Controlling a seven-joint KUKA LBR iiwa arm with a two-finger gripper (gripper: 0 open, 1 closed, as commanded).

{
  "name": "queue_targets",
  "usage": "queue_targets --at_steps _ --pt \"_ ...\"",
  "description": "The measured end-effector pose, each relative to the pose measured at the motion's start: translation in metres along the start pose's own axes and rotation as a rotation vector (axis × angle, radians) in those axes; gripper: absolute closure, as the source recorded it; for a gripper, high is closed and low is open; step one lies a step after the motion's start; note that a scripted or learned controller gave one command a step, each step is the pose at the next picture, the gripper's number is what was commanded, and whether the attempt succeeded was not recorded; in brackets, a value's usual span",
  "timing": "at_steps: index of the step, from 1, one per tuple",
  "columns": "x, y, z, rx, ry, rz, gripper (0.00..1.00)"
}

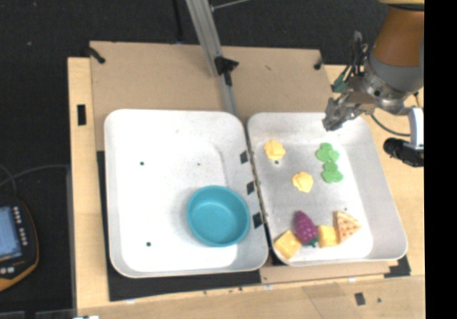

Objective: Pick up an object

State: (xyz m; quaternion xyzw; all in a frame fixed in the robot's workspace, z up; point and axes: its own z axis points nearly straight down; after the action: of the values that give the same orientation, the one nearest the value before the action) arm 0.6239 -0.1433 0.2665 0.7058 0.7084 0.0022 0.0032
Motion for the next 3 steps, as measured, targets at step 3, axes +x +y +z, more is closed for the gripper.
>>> queue_targets --at_steps 3 --pt "0.159 0.03 0.015 0.008 0.001 -0.003 1.0"
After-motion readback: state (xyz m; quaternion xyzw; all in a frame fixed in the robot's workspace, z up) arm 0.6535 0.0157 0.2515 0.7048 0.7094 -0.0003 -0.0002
